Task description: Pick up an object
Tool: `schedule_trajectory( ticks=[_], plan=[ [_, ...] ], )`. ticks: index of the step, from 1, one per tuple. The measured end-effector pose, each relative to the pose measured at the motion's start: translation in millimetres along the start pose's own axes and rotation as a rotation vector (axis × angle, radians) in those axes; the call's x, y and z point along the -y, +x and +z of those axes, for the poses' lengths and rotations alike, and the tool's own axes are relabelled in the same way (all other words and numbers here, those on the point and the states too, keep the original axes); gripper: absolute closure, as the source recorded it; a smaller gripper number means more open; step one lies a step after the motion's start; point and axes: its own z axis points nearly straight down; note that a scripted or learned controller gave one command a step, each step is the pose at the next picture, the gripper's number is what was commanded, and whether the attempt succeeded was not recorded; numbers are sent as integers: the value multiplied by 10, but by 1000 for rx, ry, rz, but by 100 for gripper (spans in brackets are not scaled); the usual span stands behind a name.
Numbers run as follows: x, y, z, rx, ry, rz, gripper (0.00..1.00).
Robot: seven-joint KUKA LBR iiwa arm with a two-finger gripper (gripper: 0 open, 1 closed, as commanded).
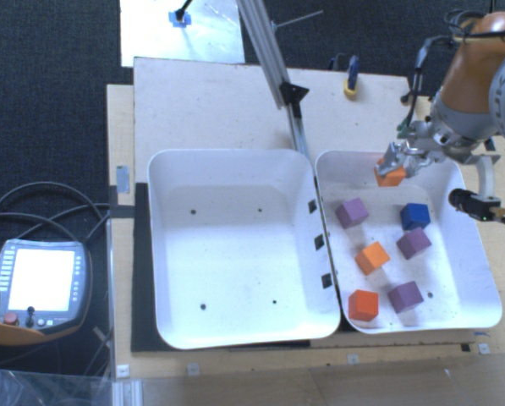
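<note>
one orange block [392, 176] sits pinched between the fingers of my claw [396, 164], raised near the back wall of the right bin [480, 303]. it looks light, stiff and flat-sided, so a squeeze across opposite faces should hold. six more blocks lie scattered below; the left bin [163, 252] offers open room.

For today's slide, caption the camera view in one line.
Gripper holds an orange block above the right bin, six blocks below.
</note>
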Motion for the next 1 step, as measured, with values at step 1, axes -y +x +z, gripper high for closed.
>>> schedule_trajectory(
  ticks=[1],
  plan=[
    [79, -11, -527, 0, 0, 1, 100]
  ],
)
